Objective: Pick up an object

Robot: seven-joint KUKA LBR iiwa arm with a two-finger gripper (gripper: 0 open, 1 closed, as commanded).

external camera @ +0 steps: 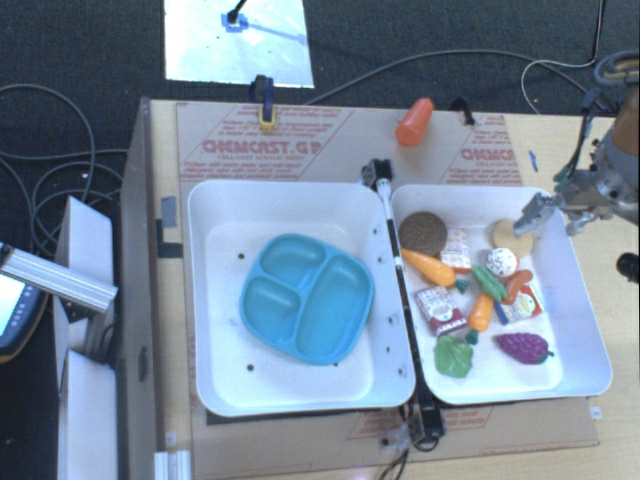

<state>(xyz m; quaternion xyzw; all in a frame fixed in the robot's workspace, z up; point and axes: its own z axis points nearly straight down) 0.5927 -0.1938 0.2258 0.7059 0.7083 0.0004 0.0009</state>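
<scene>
My gripper (556,215) hangs over the far right edge of the right bin (585,368), its fingers spread open with nothing between them. A tan cookie-like piece (508,236) lies just left of and below it. Further in lie a brown round piece (424,231), a white ball (501,261), an orange carrot (430,267), a red-and-white packet (440,310), a green vegetable (453,356) and purple grapes (523,346). More small toy foods crowd the middle of that bin.
The left bin (215,268) holds a blue sectioned plate (307,296). An orange cylinder (414,121) lies on the cardboard behind the bins. A black-and-yellow clamp (264,101) grips the board's far edge. Cables run over the dark floor.
</scene>
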